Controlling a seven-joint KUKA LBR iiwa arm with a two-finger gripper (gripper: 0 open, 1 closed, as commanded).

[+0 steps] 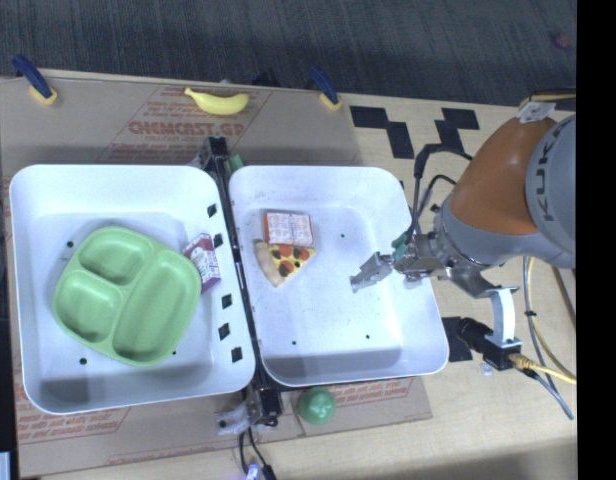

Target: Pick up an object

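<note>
The gripper [371, 271] hangs over the right bin [388, 353] near its right wall, holding nothing; how far it is open I cannot tell. A toy pizza slice [283, 261] and a small red-and-white box [288, 228] lie touching near that bin's left wall. The left bin [38, 368] holds a green divided plate [126, 293] and a small packet [203, 260].

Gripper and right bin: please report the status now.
Two-finger gripper low over the right white bin, holding nothing. Toy pizza slice and small red-and-white box lie to its left, untouched. Nothing lies between.
</note>
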